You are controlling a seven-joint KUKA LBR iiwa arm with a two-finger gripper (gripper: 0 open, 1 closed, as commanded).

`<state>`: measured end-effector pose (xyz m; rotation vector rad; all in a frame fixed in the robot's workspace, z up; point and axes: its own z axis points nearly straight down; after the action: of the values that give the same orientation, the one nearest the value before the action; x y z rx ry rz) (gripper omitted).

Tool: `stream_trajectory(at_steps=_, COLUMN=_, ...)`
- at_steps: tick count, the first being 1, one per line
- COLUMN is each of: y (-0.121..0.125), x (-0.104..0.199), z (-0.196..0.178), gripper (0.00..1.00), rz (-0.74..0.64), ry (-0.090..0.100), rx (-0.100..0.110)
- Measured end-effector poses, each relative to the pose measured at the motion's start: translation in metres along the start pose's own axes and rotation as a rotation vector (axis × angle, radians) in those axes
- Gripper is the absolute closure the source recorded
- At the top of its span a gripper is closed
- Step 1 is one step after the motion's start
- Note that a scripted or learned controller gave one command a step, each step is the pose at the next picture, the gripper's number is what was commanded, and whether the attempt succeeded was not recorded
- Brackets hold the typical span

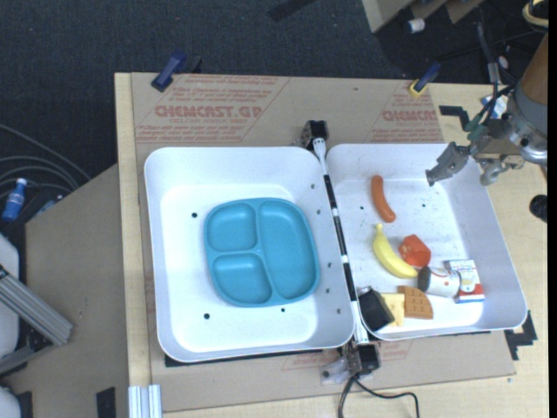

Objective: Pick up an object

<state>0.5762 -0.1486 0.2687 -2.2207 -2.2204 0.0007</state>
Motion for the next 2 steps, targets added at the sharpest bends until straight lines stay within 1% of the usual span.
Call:
stream_trajectory(at_steps=1, y=-0.006, x=0.049, z=0.141, gripper=0.0, rz=-0.001, ry=0.0, rx=0.0)
stream_trajectory(at_steps=2, y=0.05, x=0.048, z=0.184, gripper=0.0, rz=0.0, ry=0.0, rx=-0.001)
